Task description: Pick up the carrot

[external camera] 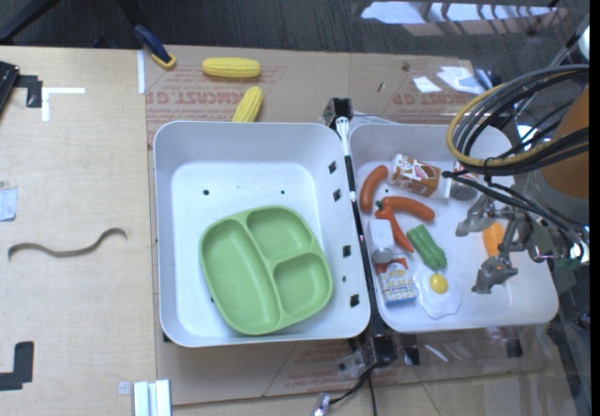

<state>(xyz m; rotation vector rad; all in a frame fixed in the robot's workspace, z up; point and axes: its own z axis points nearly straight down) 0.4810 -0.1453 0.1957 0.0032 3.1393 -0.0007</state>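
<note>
- Carrot [493, 238]: an orange piece at the right of the right bin [525, 311], just beside the claw [495, 255], partly hidden by its metal parts.
- Claw state: it hangs low over the carrot; whether it is spread or closed cannot be told, and no grip is confirmed.
- Other items: the sausages [405, 208] and fried egg [437, 290] lie apart at centre-frame, leaving the approach unobstructed.
- Left bin [178, 245]: holds a green divided plate [267, 269].

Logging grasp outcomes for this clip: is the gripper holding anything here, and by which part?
Cannot be told. The gripper hangs over the right bin beside an orange piece, likely the carrot, but a grasp isn't visible.
</note>
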